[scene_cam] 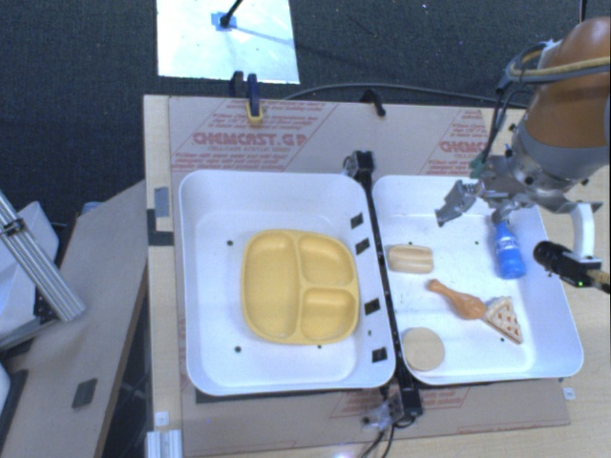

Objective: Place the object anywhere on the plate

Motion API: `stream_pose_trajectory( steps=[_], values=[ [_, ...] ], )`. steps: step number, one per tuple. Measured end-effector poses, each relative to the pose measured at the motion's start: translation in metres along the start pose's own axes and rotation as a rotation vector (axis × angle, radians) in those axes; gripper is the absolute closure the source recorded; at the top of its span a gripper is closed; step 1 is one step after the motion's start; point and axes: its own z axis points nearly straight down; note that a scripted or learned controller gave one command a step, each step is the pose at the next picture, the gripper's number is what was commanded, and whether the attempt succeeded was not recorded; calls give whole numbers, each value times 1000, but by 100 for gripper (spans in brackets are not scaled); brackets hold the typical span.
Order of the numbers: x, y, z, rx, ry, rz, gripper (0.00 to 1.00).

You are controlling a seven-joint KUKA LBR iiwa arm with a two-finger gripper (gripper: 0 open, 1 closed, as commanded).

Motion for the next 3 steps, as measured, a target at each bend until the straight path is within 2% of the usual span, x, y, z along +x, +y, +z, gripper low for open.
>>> stream_pose_trajectory(
  steps=[1,3],
  values=[
    [0,2,-6,-12,-1,-2,0],
    [7,2,77,-9,0,0,0]
  ],
)
